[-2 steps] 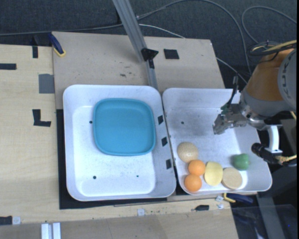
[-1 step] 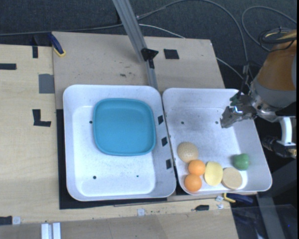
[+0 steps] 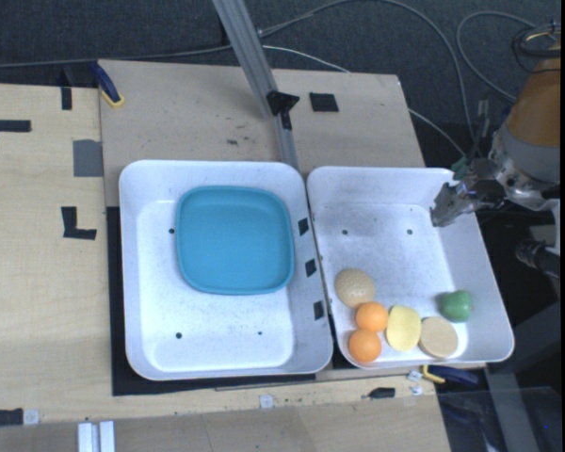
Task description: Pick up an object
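The right bin holds several small pieces of toy food near its front edge: a beige round one, two orange balls, a yellow piece, a tan disc and a green ball. My gripper hangs over the right bin's far right rim, well behind the food and apart from it. Nothing shows between its fingers.
The left bin holds a square blue plate. A grey metal strut runs from the top down to the gap between the bins. Cables loop over the dark floor behind the bench.
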`<state>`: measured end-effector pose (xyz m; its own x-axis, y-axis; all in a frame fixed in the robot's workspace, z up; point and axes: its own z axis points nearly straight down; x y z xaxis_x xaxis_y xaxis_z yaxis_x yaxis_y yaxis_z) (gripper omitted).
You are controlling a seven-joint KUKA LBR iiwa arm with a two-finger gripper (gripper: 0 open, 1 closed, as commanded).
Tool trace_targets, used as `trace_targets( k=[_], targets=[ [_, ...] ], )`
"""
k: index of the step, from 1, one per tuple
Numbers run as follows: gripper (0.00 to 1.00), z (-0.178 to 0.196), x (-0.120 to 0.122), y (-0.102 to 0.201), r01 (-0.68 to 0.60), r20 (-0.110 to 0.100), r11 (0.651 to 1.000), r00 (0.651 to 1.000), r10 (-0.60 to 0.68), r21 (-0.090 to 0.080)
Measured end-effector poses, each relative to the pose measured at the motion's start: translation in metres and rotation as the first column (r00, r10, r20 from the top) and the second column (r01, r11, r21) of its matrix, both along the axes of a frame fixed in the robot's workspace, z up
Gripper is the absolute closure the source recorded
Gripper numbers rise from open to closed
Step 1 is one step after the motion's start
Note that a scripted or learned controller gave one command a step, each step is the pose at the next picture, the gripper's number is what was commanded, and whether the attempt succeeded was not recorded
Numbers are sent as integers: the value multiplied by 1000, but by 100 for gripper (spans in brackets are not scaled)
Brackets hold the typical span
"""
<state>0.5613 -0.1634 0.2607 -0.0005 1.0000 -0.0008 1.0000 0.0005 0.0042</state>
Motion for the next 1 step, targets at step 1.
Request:
trace_targets(
  k=[1],
  targets=[
    [100, -5, 5, 44, -3, -5, 1000, 1000, 3, 1]
  ],
)
